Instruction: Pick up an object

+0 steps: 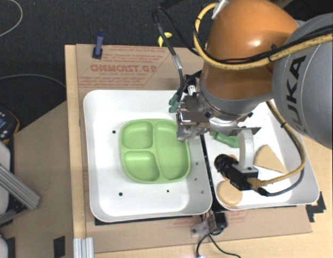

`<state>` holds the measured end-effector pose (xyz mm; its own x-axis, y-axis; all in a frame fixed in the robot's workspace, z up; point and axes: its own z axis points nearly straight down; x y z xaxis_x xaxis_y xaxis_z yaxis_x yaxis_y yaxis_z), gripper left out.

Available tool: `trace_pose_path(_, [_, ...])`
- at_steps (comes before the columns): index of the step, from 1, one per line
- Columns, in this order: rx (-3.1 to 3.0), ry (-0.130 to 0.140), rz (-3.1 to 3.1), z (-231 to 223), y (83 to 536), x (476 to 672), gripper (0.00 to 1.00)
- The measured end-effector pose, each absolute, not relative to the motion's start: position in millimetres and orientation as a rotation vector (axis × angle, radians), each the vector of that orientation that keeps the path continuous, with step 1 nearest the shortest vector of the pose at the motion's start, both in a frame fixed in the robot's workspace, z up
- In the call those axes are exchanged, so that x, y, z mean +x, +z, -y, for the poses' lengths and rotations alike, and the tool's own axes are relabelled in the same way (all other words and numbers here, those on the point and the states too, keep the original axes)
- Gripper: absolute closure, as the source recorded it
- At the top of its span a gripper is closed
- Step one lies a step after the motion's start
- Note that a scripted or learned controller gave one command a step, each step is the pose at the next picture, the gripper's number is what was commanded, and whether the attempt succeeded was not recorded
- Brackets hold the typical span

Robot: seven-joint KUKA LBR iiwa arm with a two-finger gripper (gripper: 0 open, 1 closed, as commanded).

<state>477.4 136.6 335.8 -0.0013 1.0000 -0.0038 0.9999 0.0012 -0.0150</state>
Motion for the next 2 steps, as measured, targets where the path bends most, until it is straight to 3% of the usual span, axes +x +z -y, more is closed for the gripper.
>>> trace_pose_path(1, [-2.225, -0.031, 2.230, -146.8, 542.8, 479.8, 1.00])
trace_pose_path(2, [-2.220, -0.006, 2.226, -147.8, 544.1, 479.7, 1.00])
